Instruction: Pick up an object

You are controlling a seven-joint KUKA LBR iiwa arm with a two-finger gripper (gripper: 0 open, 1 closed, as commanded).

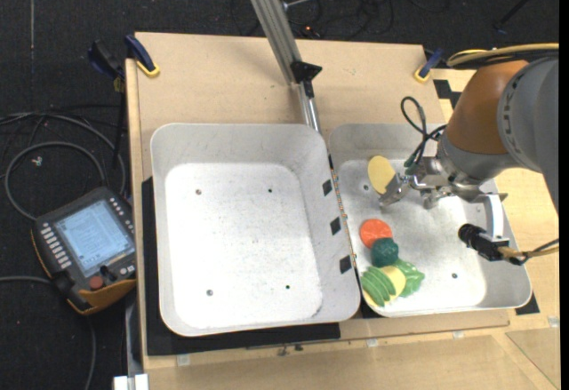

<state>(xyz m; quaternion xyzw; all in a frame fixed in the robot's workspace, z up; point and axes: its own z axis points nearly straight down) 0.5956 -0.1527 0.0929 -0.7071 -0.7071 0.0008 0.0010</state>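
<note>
Gripper (397, 190) sits low in the right bin (498, 295), reaching in from the right, its tips just at the lower right edge of a pale yellow piece (380, 171). Whether the fingers are spread or pressed together I cannot tell; they blur into the metal of the wrist, and nothing can be seen between them, so I would not call anything held.

Nearest the camera in that bin lie a green and yellow bundle (389, 282), then a dark green lump (384, 251), then an orange piece (374, 229) touching it. All three sit below and slightly left of the tips. Farther up, the yellow piece is closest to the gripper, lying just to its upper left, its long axis running up and down the view. It looks like the likeliest target.

Its right edge is partly covered by the tips, so contact is unclear. The left bin (169, 148) lies well apart.
</note>
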